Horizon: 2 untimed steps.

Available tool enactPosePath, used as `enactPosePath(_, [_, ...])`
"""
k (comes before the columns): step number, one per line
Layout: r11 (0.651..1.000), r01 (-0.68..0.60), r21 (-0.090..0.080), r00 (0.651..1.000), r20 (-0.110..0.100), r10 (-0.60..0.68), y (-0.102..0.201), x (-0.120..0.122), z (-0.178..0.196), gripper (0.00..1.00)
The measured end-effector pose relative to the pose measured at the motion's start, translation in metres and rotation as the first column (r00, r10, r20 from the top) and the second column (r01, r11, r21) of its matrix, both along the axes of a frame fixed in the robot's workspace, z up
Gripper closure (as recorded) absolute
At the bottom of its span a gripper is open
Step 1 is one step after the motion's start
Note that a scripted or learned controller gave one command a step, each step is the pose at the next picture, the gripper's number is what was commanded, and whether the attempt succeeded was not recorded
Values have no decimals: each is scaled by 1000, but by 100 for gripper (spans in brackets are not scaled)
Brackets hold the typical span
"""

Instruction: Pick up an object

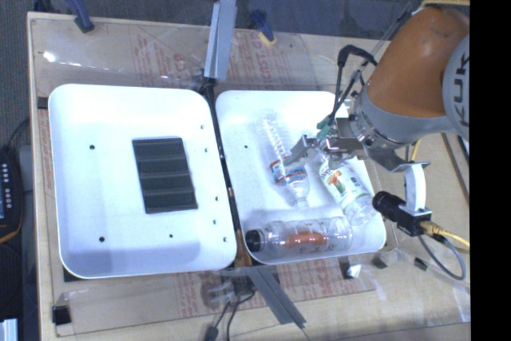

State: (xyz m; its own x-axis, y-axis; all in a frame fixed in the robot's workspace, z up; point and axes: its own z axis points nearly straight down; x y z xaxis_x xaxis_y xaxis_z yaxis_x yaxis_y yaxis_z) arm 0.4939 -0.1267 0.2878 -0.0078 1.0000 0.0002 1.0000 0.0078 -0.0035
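My gripper (pixel 314 148) hangs over the middle of the right bin (pixel 239 112), reaching in from the right. Just left of it and below lies a clear plastic bottle (pixel 286 160) with a red and blue label, pointing up-left. A second clear bottle (pixel 345 186) with a green and orange label lies right under the wrist, partly hidden by it. A third clear bottle (pixel 299 236) with a black cap and reddish content lies along the bin's front wall. No object is visibly held.
The left bin (pixel 80 172) holds a flat black ribbed block (pixel 164 174) near its middle. A grey bar (pixel 219 36) stands at the back between the bins. Cables trail over the bench at the right.
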Motion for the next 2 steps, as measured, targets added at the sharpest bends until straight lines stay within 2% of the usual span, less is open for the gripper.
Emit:
enactPosePath(1, [996, -94, 0, 996, 0, 94, -26, 26, -66, 0])
enactPosePath(2, [973, -229, 2, 973, -1, 229, -62, 62, -168, 0])
